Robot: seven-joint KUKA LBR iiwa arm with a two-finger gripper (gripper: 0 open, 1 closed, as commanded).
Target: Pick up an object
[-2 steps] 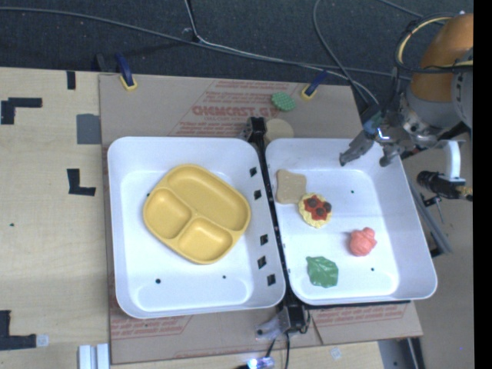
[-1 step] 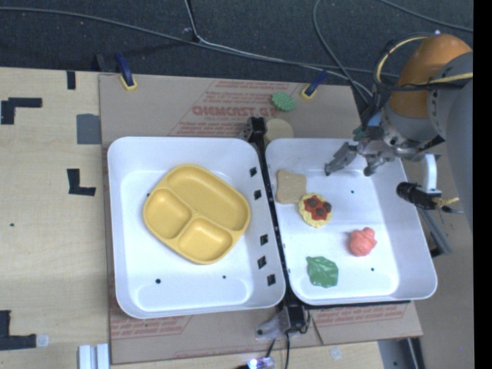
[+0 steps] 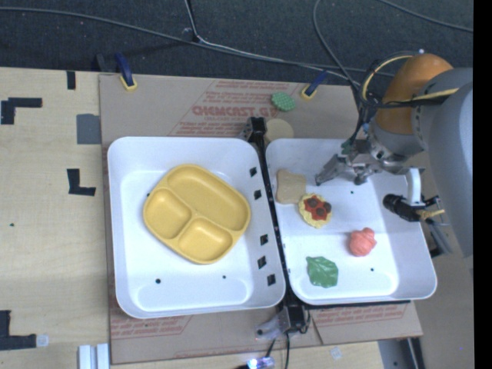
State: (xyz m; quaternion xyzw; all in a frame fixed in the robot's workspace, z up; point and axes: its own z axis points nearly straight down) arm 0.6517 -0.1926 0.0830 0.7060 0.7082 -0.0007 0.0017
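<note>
The right bin [image 3: 407, 279] holds a tan bread slice [image 3: 290, 184], a yellow piece with red spots [image 3: 315, 210], a pink-red toy fruit [image 3: 361, 241] and a green leafy piece [image 3: 322, 271]. My gripper [image 3: 340, 178] hovers over the bin's upper middle, just above and to the right of the yellow piece. Its fingers are spread open with nothing between them. One fingertip [image 3: 319, 180] points toward the bread slice.
The left bin [image 3: 131, 283] holds a yellow divided plate [image 3: 197, 212]. A green ridged piece [image 3: 282, 101] and a pale disc [image 3: 280, 128] lie on the cardboard behind the bins. Cables run across the dark floor beyond.
</note>
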